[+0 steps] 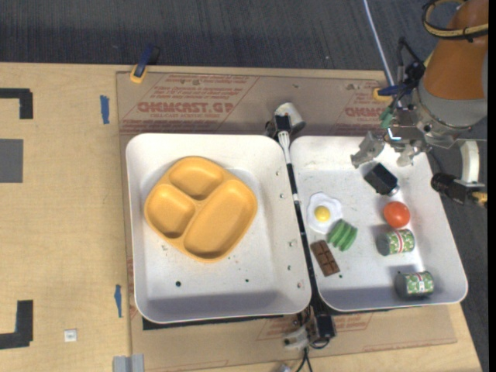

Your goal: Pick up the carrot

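In the right bin (446,246) an orange-red rounded item (397,213) lies near the right wall; it is the only piece here with a carrot's colour, and its shape is too small to make out. My gripper (381,178) hangs over the back of the right bin, just up and left of that item and apart from it. The grey arm with its orange band (457,68) comes in from the upper right.
The right bin also holds a fried egg (324,210), a green leafy piece (342,235), a brown chocolate bar (325,257) and two green cans (395,242) (415,283). The left bin (155,285) carries a yellow divided plate (201,206).
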You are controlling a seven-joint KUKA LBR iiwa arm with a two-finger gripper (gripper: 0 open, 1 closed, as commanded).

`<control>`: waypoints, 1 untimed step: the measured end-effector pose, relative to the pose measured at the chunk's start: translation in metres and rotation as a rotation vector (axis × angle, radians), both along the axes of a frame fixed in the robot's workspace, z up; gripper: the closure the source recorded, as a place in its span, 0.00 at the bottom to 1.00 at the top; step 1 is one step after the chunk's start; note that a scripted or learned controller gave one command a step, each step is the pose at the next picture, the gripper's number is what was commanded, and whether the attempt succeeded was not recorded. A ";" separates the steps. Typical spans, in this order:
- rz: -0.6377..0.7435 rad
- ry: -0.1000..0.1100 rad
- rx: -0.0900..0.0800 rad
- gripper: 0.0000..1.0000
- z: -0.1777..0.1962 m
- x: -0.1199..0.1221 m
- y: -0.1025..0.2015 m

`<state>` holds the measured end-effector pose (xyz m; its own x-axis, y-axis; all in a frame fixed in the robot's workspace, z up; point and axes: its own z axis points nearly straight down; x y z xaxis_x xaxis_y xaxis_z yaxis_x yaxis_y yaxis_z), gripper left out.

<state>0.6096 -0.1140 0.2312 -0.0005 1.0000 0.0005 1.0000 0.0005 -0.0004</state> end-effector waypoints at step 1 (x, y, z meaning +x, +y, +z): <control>-0.067 0.002 0.000 0.00 -0.023 -0.054 0.064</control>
